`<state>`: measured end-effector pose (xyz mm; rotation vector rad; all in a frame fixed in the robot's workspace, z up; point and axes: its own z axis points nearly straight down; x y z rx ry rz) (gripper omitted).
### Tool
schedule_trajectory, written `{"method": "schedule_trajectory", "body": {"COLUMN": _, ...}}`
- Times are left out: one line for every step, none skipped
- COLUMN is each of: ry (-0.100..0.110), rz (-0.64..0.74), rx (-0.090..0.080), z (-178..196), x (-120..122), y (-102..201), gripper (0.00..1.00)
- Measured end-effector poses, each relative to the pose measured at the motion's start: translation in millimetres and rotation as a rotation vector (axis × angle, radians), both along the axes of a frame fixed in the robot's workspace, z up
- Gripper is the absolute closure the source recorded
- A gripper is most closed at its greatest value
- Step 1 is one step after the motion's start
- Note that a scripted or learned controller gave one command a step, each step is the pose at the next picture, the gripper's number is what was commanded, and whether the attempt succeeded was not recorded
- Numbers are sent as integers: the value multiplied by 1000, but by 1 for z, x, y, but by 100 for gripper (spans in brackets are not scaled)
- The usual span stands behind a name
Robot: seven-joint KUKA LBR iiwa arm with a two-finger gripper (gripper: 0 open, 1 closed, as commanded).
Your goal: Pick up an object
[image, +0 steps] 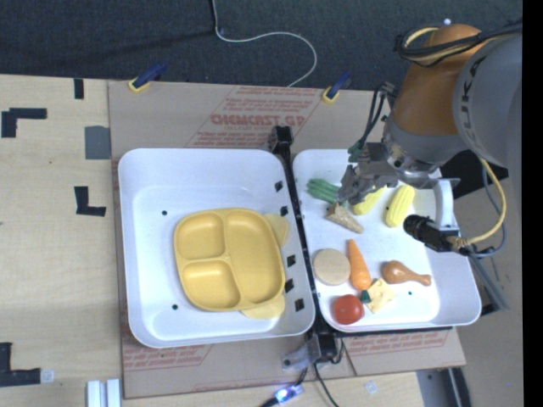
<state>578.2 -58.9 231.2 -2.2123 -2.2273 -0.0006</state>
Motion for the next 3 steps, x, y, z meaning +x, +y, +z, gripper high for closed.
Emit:
{"method": "schedule_trajectory", "body": {"ry": 2, "rz": -1, "rx": 0, "z": -5, "x": -6, "y": 47, "gripper": 100}}
{"method": "schedule_trajectory", "body": {"ry": -1, "rz": -5, "rx": -2, "z": 1, "x": 6, "y": 38, "gripper": 100}}
{"method": "schedule_trajectory", "body": {"ry": 3, "rz": -5, "rx": -3, "z": -16, "x": -1, "y": 39, "gripper": 100}}
